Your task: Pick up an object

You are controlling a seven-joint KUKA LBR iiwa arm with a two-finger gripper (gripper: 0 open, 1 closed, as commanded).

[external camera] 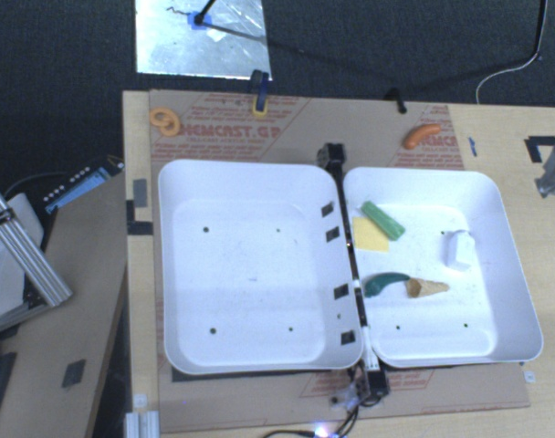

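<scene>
The right bin holds several small objects. A green cylinder lies near its upper left, partly over a flat yellow block. A small white block sits toward the right side. Lower down, a teal curved piece lies next to a tan cone, tip to tip. The left bin stands beside it, across the black hinged divider.
On the cardboard behind the bins lie an orange sausage shape, an orange ring and a yellow-and-blue clip. A shiny sheet lies further back. A grey piece pokes in at the right edge.
</scene>
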